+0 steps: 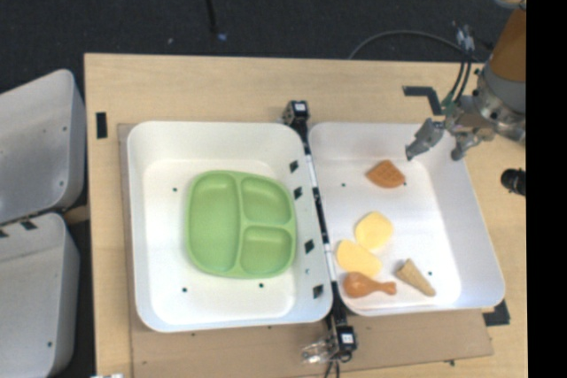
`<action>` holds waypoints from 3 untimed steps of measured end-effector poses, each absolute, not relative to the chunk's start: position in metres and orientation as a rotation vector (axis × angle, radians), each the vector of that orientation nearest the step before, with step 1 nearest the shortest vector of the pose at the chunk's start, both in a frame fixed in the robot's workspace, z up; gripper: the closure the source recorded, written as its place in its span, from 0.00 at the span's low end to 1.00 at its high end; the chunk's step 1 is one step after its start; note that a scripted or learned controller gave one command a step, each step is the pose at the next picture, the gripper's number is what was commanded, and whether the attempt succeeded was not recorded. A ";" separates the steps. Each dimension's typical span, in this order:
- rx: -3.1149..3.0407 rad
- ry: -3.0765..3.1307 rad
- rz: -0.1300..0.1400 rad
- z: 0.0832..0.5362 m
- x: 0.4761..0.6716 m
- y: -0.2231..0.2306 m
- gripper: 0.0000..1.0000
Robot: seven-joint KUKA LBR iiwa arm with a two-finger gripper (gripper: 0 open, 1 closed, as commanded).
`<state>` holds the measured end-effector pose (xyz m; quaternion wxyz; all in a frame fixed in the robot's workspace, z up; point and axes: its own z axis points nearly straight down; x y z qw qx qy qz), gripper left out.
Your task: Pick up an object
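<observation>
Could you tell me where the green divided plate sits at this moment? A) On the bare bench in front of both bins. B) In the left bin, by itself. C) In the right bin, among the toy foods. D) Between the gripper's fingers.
B: the green divided plate lies flat in the left bin, while the toy foods lie in the right bin and the gripper hovers over that bin's far corner.
</observation>
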<state>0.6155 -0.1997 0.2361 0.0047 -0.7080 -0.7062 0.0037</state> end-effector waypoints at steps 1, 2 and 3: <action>-2.222 -2.223 -0.001 0.245 0.618 -0.199 0.00; -2.221 -2.221 0.005 0.184 0.620 -0.206 0.00; -2.224 -2.220 0.004 0.142 0.617 -0.210 0.00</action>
